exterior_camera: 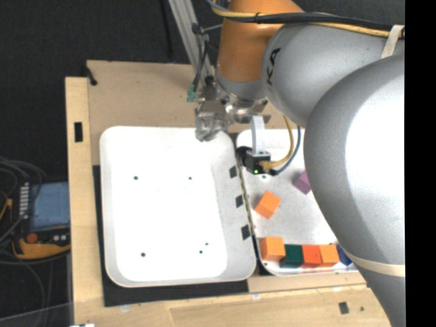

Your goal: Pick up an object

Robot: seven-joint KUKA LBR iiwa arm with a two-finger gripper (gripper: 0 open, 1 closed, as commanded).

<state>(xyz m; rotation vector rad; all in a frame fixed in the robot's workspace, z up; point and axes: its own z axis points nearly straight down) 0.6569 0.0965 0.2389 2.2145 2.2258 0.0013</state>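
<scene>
Pale wooden bench [136, 94] against black surroundings, two white bins [170, 203], gripper [206, 129] seemingly empty, claw state unclear.

- Bench [136, 94]: pale wooden board, seated on a dark underlayer that shows along its left and lower edges.
- Floor [41, 33]: dark, carpet-like surface beyond the bench.
- Left of bench: a blue box [51, 205], possibly a control unit, with black cables [13, 176] and an orange-yellow item [37, 248].
- Lighting: even, no hard shadows.
</scene>
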